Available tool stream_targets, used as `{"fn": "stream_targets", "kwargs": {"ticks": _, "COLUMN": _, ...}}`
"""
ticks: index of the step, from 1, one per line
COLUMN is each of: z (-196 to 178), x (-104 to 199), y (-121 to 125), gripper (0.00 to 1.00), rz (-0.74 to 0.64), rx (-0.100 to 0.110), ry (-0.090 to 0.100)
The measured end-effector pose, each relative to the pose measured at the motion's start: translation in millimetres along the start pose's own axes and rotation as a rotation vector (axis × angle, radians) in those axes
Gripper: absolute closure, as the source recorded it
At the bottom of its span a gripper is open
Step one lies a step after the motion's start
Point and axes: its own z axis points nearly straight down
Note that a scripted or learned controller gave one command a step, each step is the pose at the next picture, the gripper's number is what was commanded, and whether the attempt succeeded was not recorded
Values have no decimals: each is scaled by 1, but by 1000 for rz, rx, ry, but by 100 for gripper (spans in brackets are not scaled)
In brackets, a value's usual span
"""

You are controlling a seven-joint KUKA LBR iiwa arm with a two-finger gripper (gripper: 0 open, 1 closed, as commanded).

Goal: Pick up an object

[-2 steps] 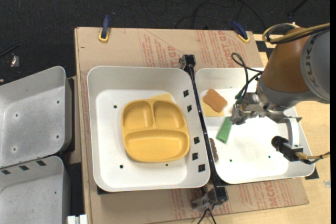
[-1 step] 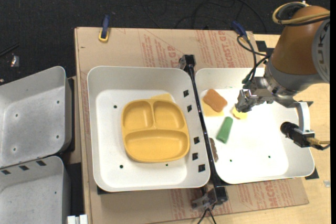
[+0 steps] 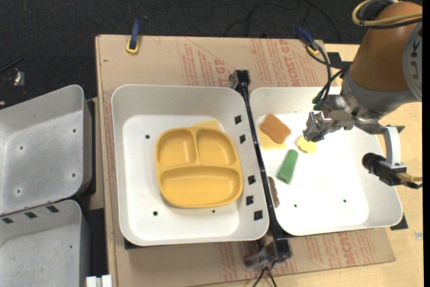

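Left bin (image 3: pixel 127 165) sits nearest, holding a yellow divided tray (image 3: pixel 199 168) with a pale yellow piece (image 3: pixel 209 125) poking out at its far edge. Right bin (image 3: pixel 349 205) holds an orange block (image 3: pixel 275 129), a green block (image 3: pixel 288 166) and a small yellow piece (image 3: pixel 306 145), all near the left wall. Hand (image 3: pixel 316 132) is low over the small yellow piece, touching or just above it; can't tell hand state.
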Motion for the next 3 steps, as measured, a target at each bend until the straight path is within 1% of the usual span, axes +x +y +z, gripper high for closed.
{"fn": "stream_targets", "kwargs": {"ticks": 1, "z": -7, "x": 59, "y": -16, "gripper": 100, "rz": -6, "rx": 3, "ry": 3}}
{"fn": "stream_targets", "kwargs": {"ticks": 2, "z": -15, "x": 113, "y": -32, "gripper": 100, "rz": -6, "rx": 3, "ry": 3}}
{"fn": "stream_targets", "kwargs": {"ticks": 3, "z": -19, "x": 162, "y": -40, "gripper": 100, "rz": -7, "rx": 2, "ry": 2}}
